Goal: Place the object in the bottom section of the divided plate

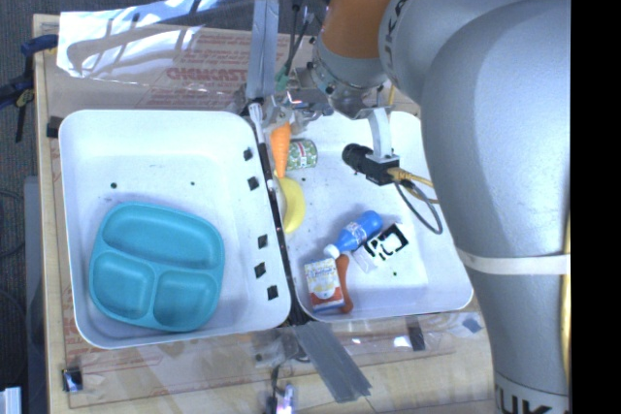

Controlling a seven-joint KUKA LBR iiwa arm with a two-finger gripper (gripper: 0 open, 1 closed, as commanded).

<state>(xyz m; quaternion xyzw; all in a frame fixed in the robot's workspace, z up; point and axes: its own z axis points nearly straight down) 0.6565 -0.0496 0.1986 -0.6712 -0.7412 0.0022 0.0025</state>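
The pincer [291, 111] hangs low over the far left corner of the right-hand shallow white bin [427, 281], under the grey arm [466, 63] with its orange band, and it sits right above the top end of a small orange carrot-shaped toy [279, 150]; the wrist hardware crowds that spot, so I cannot tell how the pincer stands or whether it has any grip on the carrot. The carrot lies hard against the wall shared by the two bins, its long axis running roughly near-to-far along that wall, the thick end toward the pincer and the narrow end pointing down toward a yellow banana-like piece [291, 204] just beside it. A small green-patterned can [305, 154] rests against the carrot's right side. Farther out in the same bin lie a blue and white bottle [357, 233] and an orange and white pouch [325, 284]. The teal divided plastic plate [155, 262] sits in the left-hand white bin [146, 141], well apart from the carrot. To my eye this is the picking step, assuming the carrot is the object meant. The next move calls for a firm hold across the carrot, a clean lift over the dividing wall, and a carry to the plate's section nearest the camera.
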